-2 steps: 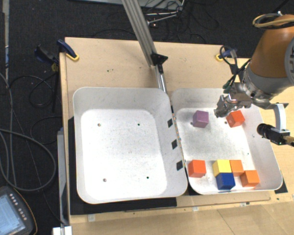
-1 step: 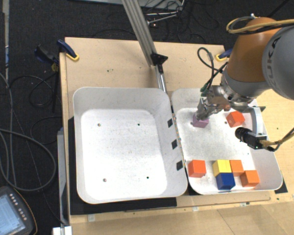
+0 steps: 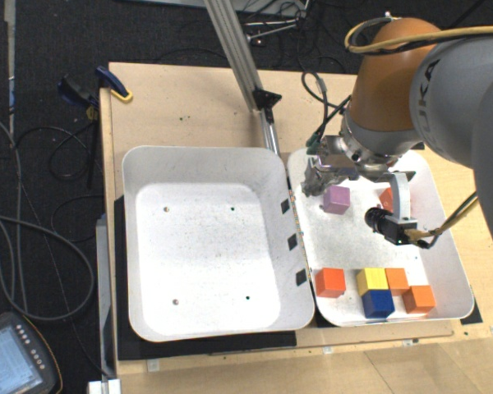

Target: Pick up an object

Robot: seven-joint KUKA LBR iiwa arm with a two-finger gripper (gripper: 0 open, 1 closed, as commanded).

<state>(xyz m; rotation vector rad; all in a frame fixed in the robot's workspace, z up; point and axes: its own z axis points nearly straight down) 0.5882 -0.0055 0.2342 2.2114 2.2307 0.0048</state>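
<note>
- Hanging over the right bin (image 3: pixel 444 245), the gripper (image 3: pixel 319 179) is half hidden by the wrist; I cannot tell its state.
- A purple block (image 3: pixel 337 199) lies just beside it.
- An orange shape (image 3: pixel 386 197) is partly hidden behind the arm.

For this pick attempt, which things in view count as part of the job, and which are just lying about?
Job:
gripper
purple block
orange block
yellow block
blue block
right bin

Lying about:
left bin
clamp
tablet
cables
</note>
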